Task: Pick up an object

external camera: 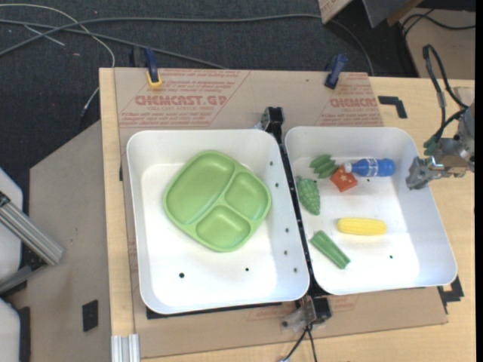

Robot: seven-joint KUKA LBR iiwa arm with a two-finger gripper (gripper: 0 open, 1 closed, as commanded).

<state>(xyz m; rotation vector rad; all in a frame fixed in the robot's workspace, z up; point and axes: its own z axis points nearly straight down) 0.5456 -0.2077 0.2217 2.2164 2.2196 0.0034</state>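
Note:
The right bin holds several small objects. A blue and white bottle lies at the back beside a red block and a small green leafy piece. A bumpy green vegetable rests against the left wall. Near the middle lies a yellow corn cob, with a green stick-shaped piece in front of it. My gripper hangs at the bin's far right rim, just right of the bottle and apart from every object. Nothing shows in its grasp.
A green divided plate lies in the left bin. Clamps hold the cardboard sheet at the back. Cables hang by the arm at the right, and a black bracket sits between the bins.

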